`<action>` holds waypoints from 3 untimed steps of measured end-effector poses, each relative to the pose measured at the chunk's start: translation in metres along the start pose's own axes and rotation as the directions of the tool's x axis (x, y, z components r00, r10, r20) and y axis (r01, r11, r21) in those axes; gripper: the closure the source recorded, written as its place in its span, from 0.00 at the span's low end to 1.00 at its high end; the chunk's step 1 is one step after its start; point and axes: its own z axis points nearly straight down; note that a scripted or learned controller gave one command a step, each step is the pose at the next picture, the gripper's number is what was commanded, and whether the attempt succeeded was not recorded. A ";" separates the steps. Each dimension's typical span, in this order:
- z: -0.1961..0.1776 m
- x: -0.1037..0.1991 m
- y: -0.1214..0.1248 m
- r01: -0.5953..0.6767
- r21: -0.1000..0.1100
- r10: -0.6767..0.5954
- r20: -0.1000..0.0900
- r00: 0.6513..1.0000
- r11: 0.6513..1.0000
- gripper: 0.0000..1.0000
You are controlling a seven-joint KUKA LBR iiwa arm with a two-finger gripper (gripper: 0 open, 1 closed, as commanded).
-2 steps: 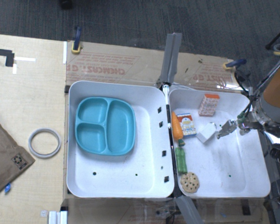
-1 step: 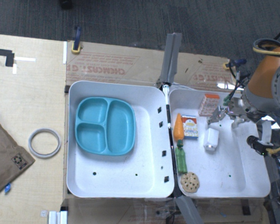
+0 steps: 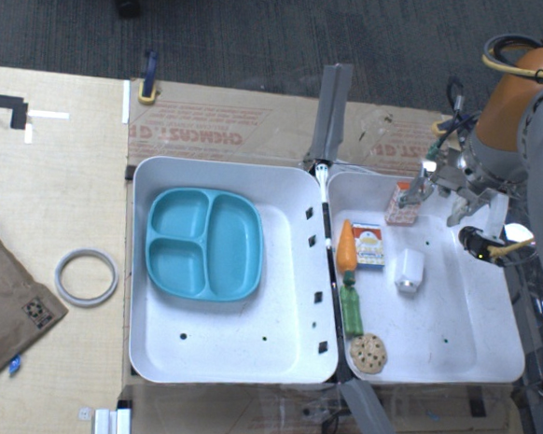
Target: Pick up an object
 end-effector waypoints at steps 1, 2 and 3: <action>0.030 0.003 0.002 -0.036 0.001 0.036 -0.005 0.999 0.999 0.00; 0.046 -0.033 -0.076 -0.057 0.002 0.057 -0.001 0.998 0.998 0.00; 0.037 -0.056 -0.034 0.053 0.001 -0.053 -0.001 0.999 0.999 0.00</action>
